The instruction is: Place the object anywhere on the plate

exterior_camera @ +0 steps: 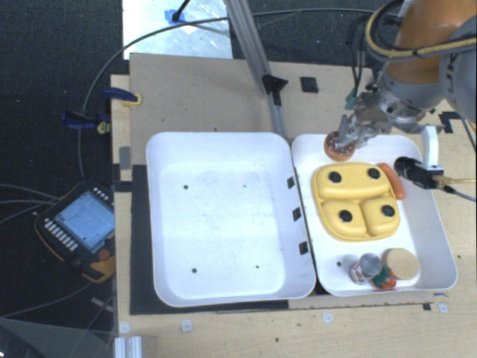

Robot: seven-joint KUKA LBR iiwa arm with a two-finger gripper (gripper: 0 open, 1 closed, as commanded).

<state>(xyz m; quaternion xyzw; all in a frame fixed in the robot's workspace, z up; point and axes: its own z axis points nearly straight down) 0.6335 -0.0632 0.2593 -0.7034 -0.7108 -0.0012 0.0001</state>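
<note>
Glossy yellow sectioned plate [356, 201], round brown object [339, 148], smooth white bin [440, 248]

Arm [436, 21] cut off at right edge; round brown object [339, 149] partly hidden under gripper [350, 136].

Both white bins, the left bin [216, 222] and the right bin [432, 237], look like smooth moulded plastic with a soft sheen. The yellow plate [356, 201] in the right one seems glossy plastic, its compartments rounded and slick. The bench top [194, 95] is matt brown board, like cardboard or fibreboard. The arm [436, 28] has a smooth orange shell with a satin shine above grey casing, and the gripper [350, 136] looks like dull bare metal. A tan disc [402, 263] looks matt, perhaps wood or cork
</note>
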